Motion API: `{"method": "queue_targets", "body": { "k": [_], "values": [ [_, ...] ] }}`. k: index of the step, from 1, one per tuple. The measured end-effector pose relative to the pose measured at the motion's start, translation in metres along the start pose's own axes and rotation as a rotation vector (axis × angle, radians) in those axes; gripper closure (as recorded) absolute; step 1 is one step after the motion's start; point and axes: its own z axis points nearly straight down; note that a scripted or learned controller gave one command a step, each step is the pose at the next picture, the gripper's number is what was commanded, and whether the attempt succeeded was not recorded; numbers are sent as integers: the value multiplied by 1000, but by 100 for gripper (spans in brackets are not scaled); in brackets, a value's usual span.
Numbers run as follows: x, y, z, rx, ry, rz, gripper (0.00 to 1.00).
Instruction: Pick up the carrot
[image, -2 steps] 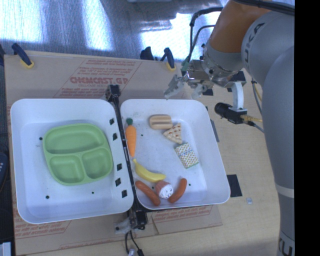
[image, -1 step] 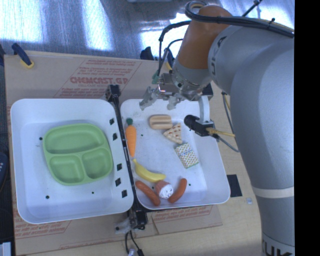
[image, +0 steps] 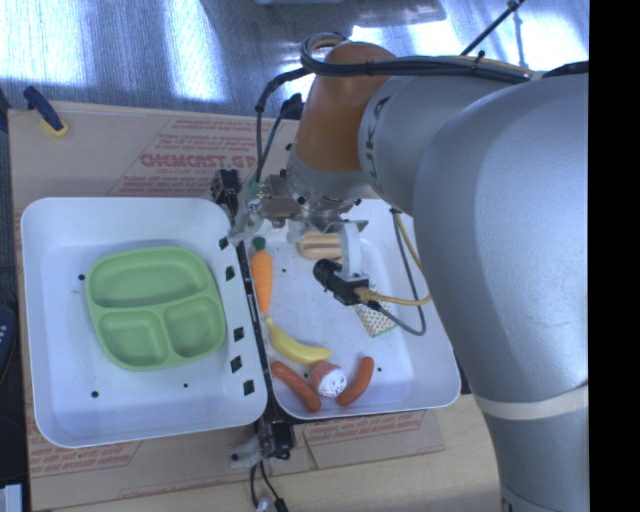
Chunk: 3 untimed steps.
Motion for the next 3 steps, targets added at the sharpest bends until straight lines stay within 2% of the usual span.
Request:
{"method": "queue_targets", "body": {
  "k": [1, 2, 3],
  "values": [
    [-93, -2, 61, 0, 1, -279, 0],
    [-11, -17, -12, -3, 0, -245, 0],
    [-6, -19, 0, -1, 0, -245, 0]
  ]
}}
